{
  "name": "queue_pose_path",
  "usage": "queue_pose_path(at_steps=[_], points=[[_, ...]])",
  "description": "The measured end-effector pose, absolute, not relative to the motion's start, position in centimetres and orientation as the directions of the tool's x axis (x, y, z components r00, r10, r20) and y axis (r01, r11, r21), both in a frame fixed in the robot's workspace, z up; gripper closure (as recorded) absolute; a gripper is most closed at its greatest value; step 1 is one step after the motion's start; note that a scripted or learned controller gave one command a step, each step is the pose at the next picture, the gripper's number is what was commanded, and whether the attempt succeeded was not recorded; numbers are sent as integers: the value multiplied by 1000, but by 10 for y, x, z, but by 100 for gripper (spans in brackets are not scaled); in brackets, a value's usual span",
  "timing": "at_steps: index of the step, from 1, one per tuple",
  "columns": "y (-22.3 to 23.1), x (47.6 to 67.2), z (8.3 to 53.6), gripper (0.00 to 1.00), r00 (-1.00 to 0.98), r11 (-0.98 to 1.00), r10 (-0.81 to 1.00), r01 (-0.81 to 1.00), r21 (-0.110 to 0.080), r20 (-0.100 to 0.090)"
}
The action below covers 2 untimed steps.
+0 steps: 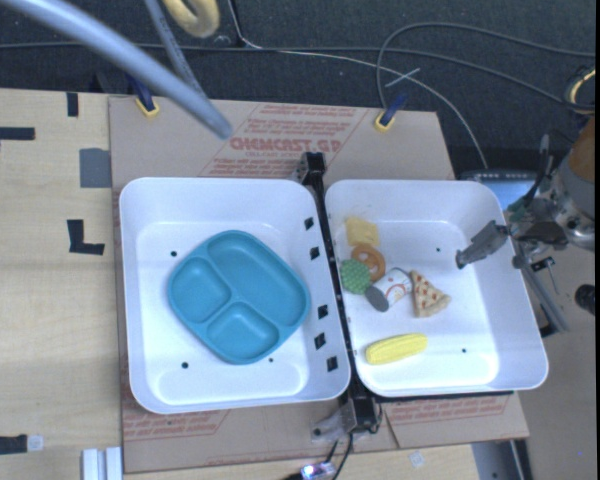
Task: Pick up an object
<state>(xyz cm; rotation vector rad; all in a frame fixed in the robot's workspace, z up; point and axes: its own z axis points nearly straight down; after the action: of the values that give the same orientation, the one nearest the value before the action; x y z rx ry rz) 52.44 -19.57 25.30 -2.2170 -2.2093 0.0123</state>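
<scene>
Right bin (480,368) holds the candidates: corn cob (395,348) near the front, pizza slice (427,296), a donut (367,261) and small pieces bunched by the divider. Gripper (500,243) sits over the bin's right rim, nothing in it; can't tell its gap. Best bet: corn, lying apart, approach across its short axis. Blue tray (238,295) fills the left bin. Red print on the cardboard (280,140) too blurred to read.

Tray (238,295) in left bin (140,268), food toys (395,348) in right bin (480,368)

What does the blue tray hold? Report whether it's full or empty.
Empty: all three compartments of the blue tray show bare blue, with no food in them.
</scene>
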Motion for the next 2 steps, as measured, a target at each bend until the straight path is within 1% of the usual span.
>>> queue_pose_path(at_steps=[1, 2], points=[[-195, 527, 260, 0, -1, 1, 1000, 1000, -1, 0], [-185, 524, 211, 0, -1, 1, 1000, 1000, -4, 1]])
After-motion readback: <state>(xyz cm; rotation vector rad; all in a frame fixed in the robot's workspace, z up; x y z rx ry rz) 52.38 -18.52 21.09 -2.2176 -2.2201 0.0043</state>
